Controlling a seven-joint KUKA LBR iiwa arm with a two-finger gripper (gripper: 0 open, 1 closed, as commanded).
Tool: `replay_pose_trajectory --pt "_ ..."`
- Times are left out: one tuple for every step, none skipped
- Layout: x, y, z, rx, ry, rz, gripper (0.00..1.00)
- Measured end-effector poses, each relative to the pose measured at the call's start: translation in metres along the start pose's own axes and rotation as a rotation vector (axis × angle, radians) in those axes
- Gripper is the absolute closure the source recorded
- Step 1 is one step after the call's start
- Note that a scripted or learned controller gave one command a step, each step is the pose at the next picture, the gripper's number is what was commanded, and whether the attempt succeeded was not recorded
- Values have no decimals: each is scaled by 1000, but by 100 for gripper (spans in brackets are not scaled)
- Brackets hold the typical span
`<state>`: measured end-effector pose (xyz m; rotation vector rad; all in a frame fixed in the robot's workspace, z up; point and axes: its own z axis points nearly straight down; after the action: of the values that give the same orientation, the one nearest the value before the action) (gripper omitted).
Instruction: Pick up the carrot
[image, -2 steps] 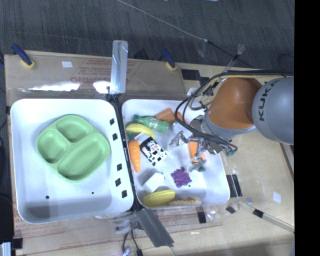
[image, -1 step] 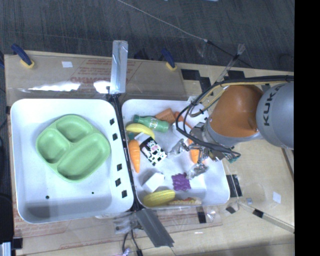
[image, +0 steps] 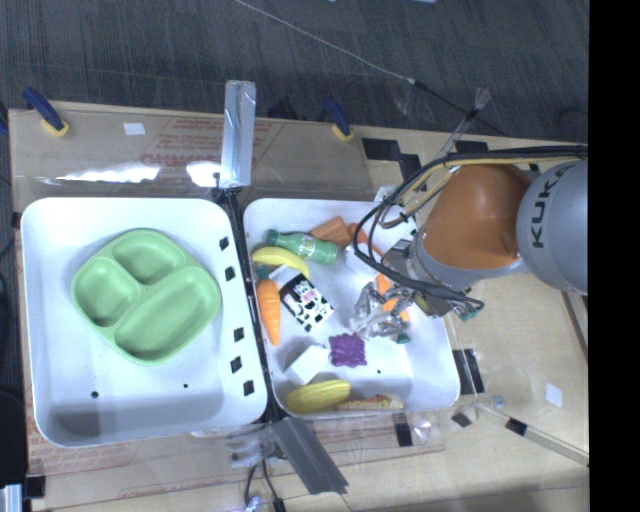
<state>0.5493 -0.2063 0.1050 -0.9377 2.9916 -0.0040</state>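
1. the jaws (image: 385, 312) hang low in the right bin, towards its right side, under the arm's orange band (image: 478, 215). the metal and cables blur together there, so i cannot tell how far apart they stand or whether anything sits between them.
2. just left of the jaws lies one purple piece (image: 347, 349), close beside them. i cannot tell if they touch.
3. further left is one black-and-white patterned block (image: 306, 301), tilted on the bin floor.
4. the carrot (image: 268, 309), one only, lies along the left wall of the right bin (image: 437, 378), thick end up, tip pointing to the near edge. it is well apart from the jaws, with the patterned block between them.
5. above the carrot lies one banana (image: 279, 259), and touching it from above one green bottle (image: 302, 246) on its side.
6. right of the bottle is one orange wedge-like piece (image: 332, 232) by the far wall.
7. at the near wall lies one yellow, lemon-like piece (image: 318, 395), with a thin brownish strip (image: 370, 403) just beside it.
8. the left bin (image: 50, 300) holds one green divided plate (image: 147, 293) with three compartments.
9. two white bins in all stand side by side on the desk (image: 530, 360), and one grey arm (image: 555, 225) comes in from the right.
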Motion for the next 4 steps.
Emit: replay_pose_trajectory --pt "0 0 0 -1 0 -1 0" --pt "7 3 10 -1 0 12 0" --pt "4 4 -1 1 -3 4 100" --pt "4 4 -1 1 -2 4 0"
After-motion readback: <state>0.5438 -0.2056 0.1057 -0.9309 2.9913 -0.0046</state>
